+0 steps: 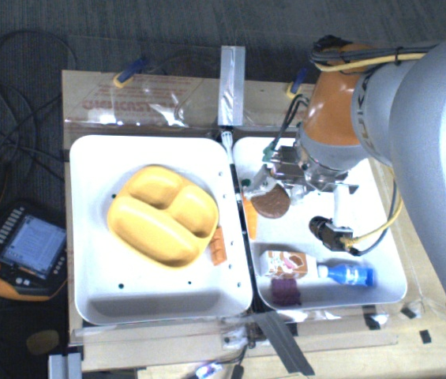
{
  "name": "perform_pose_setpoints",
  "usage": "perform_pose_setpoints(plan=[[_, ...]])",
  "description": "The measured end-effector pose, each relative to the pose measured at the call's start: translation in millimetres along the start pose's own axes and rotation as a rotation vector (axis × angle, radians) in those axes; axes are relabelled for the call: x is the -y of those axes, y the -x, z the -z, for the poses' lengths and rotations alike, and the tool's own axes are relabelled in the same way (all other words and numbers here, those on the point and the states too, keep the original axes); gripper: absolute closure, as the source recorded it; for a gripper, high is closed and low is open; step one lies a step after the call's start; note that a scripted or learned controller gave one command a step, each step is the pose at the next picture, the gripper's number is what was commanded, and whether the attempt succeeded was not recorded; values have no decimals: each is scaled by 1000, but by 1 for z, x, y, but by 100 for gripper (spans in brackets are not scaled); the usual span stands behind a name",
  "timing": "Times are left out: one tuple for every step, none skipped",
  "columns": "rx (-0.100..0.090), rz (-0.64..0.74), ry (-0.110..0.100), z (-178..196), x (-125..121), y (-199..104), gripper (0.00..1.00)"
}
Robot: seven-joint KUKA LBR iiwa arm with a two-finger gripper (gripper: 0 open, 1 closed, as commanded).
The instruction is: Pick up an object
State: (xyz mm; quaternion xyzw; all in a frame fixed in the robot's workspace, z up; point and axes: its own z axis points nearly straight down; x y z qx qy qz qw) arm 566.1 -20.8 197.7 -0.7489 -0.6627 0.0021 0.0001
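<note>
- End effector (279, 176): dull metal parts under the arm's orange band (333, 113), low over the back left of the right bin (297, 235). Clenched or released, cannot tell from this slant.
- Brown disc (271, 204): round, matt, dark brown, flat on the bin floor just at the end effector's near side. Its upper edge meets the metal in view; cannot tell whether it is grasped.
- Orange strip (249, 215): narrow, lies against the bin's left wall, just beside the disc. Small green bit (246, 182) is behind it by the same wall.
- Carton (288, 263): small, boxy, printed in brown and pink, at the bin's front.
- Purple block (286, 292): dark, fuzzy-looking, touching the carton's near side.
- Bottle (347, 275): on its side, white with a glossy blue label, just right of the carton.
- Left bin (96, 172): holds a large yellow lobed form (163, 214), smooth and rounded. An orange ridged piece (218, 247) lies at its right edge.
- Table (73, 93): tan board, with a crinkled clear plastic sheet (144, 101) behind the bins.
</note>
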Motion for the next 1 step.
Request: perform_pose_setpoints(plan=[[2, -55, 0, -15, 13, 22, 100]])
